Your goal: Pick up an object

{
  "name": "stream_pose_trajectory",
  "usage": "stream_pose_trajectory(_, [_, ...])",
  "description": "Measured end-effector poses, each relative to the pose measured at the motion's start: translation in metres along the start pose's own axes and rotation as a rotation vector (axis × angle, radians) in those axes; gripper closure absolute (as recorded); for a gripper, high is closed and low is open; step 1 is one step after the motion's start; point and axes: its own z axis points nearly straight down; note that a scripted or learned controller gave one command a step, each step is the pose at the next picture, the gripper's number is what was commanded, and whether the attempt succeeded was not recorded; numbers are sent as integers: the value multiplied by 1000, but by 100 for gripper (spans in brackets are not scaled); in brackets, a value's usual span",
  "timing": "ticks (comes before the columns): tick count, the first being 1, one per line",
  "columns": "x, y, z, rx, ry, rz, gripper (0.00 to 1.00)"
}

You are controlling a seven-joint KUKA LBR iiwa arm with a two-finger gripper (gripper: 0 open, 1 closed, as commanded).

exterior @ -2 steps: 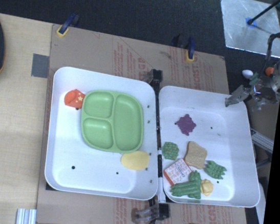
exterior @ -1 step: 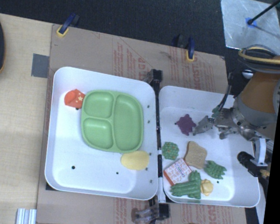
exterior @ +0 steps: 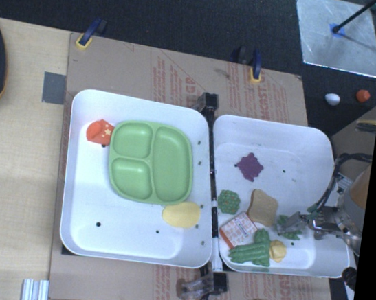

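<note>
Two white bins share the surface (exterior: 17, 177). Right bin (exterior: 294, 136) holds a purple splat (exterior: 249, 165), bumpy green ball (exterior: 228, 201), tan wedge (exterior: 262, 206) and knobbly green vegetable (exterior: 251, 252). Claw (exterior: 295, 223) hovers beside the wedge; its spread is unclear.

High fixed view, slanting down over both white bins (exterior: 75, 165)

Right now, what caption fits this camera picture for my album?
Gripper reaches into the right bin of toy food; a green tray fills the left bin.
</note>
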Motion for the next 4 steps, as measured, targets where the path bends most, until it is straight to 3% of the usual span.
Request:
stream_pose_trajectory(1, [32,50,30,-13,-2,-12,0])
stream_pose_trajectory(2, [31,50,17,-14,-1,-12,100])
stream_pose_trajectory(3, [31,50,17,-13,-1,-11,0])
stream_pose_trajectory(4, [-13,39,28,-14,0,-4,0])
